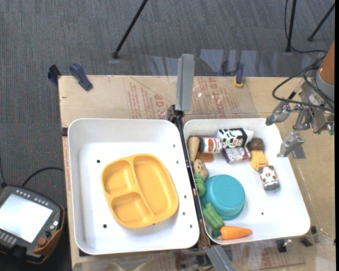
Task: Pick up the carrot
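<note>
The orange carrot (235,232) lies at the front edge of the right bin (294,208), its green top pointing left, just below a blue bowl (225,195). My gripper (284,131) hovers over the bin's far right corner, well away from the carrot. Its two grey fingers (276,116) are spread open with nothing between them.
The right bin also holds a cow-print carton (234,136), a small can (269,177), a corn piece (259,160), a potato (193,148) and green vegetables (212,214) along its left wall. A yellow divided plate (139,191) sits in the left bin (85,145).
</note>
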`<state>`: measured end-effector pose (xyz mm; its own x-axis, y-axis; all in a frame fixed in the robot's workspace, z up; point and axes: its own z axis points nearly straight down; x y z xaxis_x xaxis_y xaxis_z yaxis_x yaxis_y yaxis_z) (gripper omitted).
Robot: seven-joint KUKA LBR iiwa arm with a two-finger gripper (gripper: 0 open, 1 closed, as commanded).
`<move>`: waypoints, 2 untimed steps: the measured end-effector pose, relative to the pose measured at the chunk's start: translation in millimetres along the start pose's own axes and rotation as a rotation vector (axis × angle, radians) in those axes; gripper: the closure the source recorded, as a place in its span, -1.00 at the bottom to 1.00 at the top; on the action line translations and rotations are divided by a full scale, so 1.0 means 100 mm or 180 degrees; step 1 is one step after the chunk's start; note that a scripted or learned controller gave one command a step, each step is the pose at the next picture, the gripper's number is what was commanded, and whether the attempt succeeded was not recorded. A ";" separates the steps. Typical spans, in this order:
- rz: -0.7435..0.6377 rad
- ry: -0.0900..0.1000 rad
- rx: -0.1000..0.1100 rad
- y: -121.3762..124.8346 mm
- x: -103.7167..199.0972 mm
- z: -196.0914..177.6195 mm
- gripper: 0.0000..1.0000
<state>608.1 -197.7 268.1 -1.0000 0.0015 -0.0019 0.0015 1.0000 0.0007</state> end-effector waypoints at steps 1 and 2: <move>0.0660 -0.0010 0.0002 -0.14 -0.32 -0.45 -1.00; 0.0835 0.0040 -0.0010 0.61 -0.13 0.79 -1.00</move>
<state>621.7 -137.2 188.8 -0.9653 0.2608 0.0113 0.2609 0.9654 0.0025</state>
